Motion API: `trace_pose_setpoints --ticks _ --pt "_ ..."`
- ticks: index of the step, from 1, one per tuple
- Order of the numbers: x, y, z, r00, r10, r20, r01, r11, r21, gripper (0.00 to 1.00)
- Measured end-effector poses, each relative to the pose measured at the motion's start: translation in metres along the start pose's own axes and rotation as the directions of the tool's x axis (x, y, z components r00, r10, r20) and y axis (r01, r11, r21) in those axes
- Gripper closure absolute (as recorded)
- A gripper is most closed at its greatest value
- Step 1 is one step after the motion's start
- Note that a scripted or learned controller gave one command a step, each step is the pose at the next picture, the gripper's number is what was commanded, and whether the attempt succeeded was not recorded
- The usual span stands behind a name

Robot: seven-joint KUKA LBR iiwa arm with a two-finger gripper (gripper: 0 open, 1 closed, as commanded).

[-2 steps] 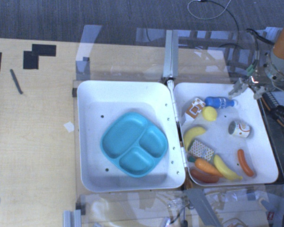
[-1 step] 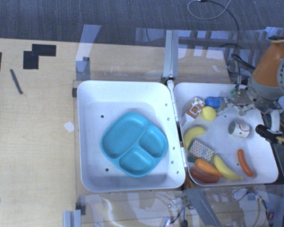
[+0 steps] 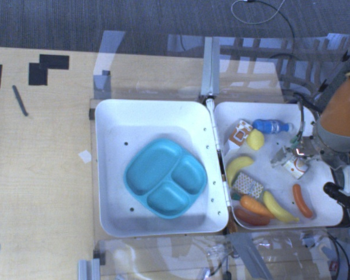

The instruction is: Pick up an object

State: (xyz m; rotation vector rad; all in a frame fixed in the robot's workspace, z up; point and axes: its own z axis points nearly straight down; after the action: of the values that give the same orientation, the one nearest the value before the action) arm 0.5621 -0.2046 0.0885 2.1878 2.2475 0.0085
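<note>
The grey two-finger gripper (image 3: 293, 154) hangs low over the right white bin (image 3: 332, 219), just above a small white carton with orange-red print (image 3: 296, 167); whether it is wide, narrow or closed on anything I cannot tell, as the metal there blurs together. The carton seems the likely target, lying near the bin's right half, apart from the yellow banana (image 3: 278, 207) and the red sausage (image 3: 302, 201) below it. To do this step well, I would judge the descent should centre on the carton's narrow sides and close squarely, since a small light box can skid away. A blue plastic bottle (image 3: 271, 126) lies behind it. The left white bin (image 3: 108, 156) holds a turquoise divided plate (image 3: 165, 177).
</note>
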Motion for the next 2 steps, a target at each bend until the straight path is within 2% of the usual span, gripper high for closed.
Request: trace_pose_setpoints --ticks 1,2 --pt "0.000 0.000 0.000 1.000 0.000 0.000 0.000 1.000 -0.001 0.00" --pt "0.000 0.005 -0.014 1.000 -0.003 0.006 0.003 1.000 -0.014 1.00"
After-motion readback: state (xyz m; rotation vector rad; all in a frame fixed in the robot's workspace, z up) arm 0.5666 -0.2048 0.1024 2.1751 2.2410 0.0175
